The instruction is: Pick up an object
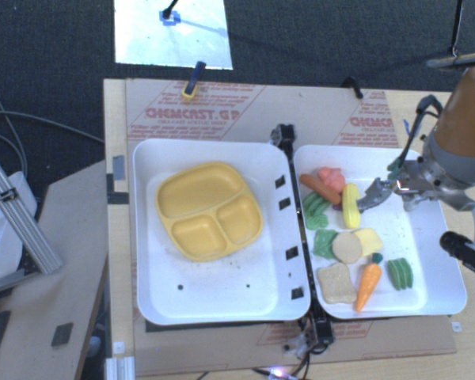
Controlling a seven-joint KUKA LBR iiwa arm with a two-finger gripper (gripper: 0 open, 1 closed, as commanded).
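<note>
Left of the white right bin [439, 287], which holds a yellow corn [351, 206], an orange carrot [366, 285], a beige bread slice [337, 283] and green pieces, the white left bin [146, 212] holds a yellow tray [208, 210].

Fixed above the desk [245, 105], looking down at a slant on both white bins [150, 236] side by side, from moderate height.

Lab: test bench [245, 101], clamped bins [222, 153].

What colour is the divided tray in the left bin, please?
Yellow: the divided tray shows plainly in the camera view, lying in the left bin.
</note>
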